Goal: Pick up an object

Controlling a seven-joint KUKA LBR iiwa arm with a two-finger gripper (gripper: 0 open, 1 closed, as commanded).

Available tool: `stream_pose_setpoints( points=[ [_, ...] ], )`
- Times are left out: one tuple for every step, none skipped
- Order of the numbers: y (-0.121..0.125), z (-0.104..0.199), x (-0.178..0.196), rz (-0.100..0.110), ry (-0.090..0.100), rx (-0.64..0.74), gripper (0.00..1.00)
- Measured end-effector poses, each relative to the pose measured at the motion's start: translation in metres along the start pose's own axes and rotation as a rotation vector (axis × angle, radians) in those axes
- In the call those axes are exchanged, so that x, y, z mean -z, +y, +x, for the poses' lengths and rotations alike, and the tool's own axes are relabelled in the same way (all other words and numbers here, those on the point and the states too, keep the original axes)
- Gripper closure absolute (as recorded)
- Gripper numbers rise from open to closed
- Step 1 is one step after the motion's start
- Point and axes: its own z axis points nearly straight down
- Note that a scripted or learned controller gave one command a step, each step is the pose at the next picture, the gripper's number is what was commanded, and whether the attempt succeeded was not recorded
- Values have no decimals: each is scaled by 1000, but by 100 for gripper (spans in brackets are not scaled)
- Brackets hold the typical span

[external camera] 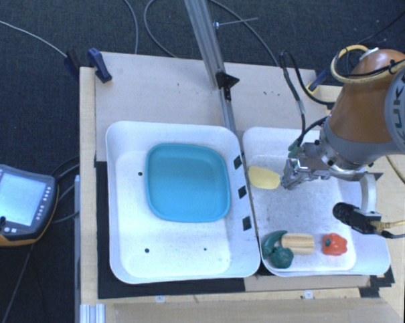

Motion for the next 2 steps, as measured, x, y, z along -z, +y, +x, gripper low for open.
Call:
stream_pose_setpoints(
  points=[
    [-11,62,3,2,1,1,100],
    [-29,104,13,2,0,-1,100]
  ],
)
